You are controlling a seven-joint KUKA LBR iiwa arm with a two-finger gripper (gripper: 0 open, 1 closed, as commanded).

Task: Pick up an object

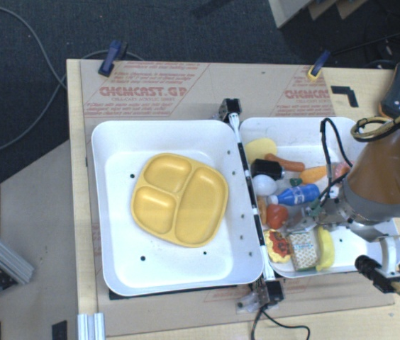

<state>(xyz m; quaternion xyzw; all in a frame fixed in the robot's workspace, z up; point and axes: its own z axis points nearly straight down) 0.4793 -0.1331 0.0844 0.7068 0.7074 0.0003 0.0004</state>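
Observation:
The right bin (306, 127) holds a heap of small items. Among them are a blue bottle (296, 195) with a red cap, a white ball (264, 185), a black object (265, 167), an orange carrot-like piece (293, 166), a red item (276, 216), a yellow banana (325, 248) and a printed packet (302, 251). My gripper (308, 218) hangs low over the middle of this heap, just below the blue bottle and above the packet. The orange-banded arm (384, 172) covers the bin's right side.
The left bin (115, 246) bears a yellow divided plate (179, 198) near its middle. A metal rail (246, 190) separates the two bins. Black cables (328, 144) loop over the right bin beside the arm. Blue clamps (110, 57) sit at the board's far edge.

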